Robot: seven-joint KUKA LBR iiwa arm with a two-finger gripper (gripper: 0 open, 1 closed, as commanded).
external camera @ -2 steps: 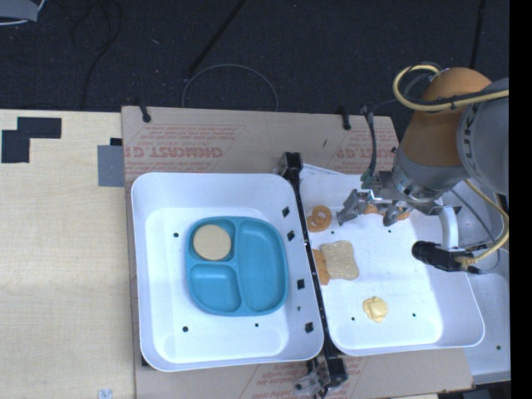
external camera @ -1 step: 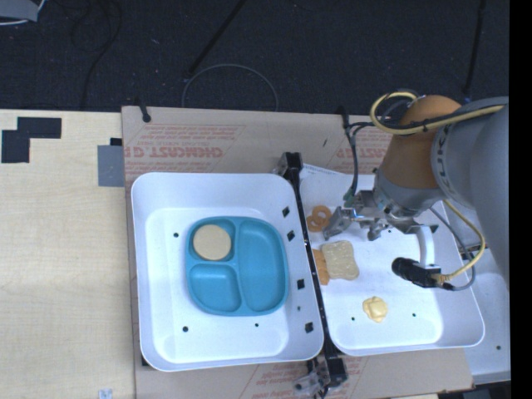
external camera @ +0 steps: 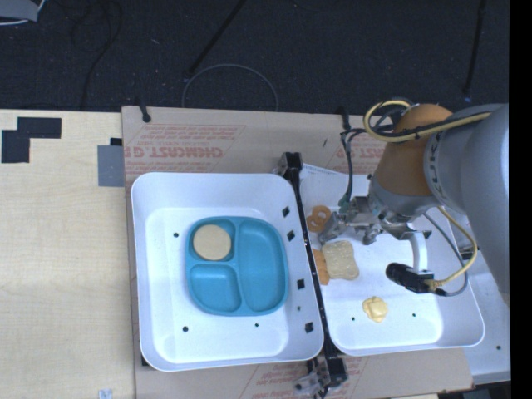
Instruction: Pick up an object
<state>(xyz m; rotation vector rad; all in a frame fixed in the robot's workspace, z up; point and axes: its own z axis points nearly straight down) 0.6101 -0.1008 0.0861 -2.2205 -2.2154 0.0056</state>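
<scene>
In the right bin (external camera: 449, 327), a pale slice of toast (external camera: 341, 261) lies near the left wall, with a small orange piece (external camera: 320, 268) touching its left side. A tan pretzel-shaped piece (external camera: 319, 219) sits just above them. A yellow lump (external camera: 376, 308) rests toward the front of the bin. My gripper (external camera: 352, 225) hangs low over the bin, just above the toast's far edge and right of the pretzel piece. Nothing can be seen held in it.
The left bin (external camera: 158, 322) holds a blue divided plate (external camera: 249, 273) with a round tan disc (external camera: 211, 242) in its upper-left compartment. A black divider clip strip (external camera: 303, 256) runs between the bins. Cables (external camera: 445, 277) loop off the wrist over the right bin.
</scene>
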